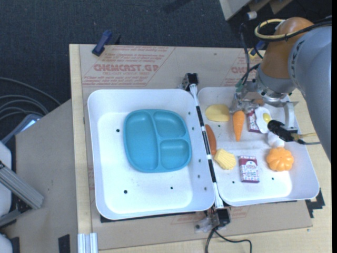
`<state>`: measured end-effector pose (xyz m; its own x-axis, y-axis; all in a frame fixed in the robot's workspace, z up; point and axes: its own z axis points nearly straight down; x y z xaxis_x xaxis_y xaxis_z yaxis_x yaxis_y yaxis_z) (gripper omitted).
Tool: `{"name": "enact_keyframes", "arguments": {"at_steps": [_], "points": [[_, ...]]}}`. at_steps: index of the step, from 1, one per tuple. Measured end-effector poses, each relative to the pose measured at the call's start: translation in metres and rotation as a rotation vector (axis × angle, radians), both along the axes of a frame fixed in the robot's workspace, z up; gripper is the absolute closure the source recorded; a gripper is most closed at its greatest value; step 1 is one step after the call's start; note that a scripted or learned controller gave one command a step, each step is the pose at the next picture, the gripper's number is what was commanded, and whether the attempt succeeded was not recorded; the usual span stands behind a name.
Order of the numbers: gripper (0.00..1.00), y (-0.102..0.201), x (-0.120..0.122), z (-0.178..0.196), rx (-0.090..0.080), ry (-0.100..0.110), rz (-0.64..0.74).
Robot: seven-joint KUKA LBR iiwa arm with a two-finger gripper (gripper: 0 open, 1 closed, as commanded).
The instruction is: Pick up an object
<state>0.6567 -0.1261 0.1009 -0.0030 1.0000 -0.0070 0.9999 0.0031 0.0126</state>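
Gripper sits low in the right bin, at the thick end of the toy carrot; can't tell if it pinches it. Blue tray lies in the left bin, at 9 o'clock from the carrot; pumpkin at 4 o'clock.

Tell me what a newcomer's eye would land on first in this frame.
Probably the blue divided plate, alone in the left bin. Next, the right bin crowded with toy food: a carrot, a small pumpkin, a corn piece. The grey and orange arm hangs over that bin's far end, above the carrot.
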Motion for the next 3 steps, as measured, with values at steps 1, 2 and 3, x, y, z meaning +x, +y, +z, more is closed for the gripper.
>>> {"name": "enact_keyframes", "arguments": {"at_steps": [1, 2, 3], "points": [[1.00, 0.102, 0.006, 0.131, 0.008, 0.010, -0.001], [1.00, 0.093, -0.043, 0.123, 0.007, 0.015, -0.003], [1.00, 0.133, -0.106, 0.168, 0.008, 0.016, -0.002]]}}
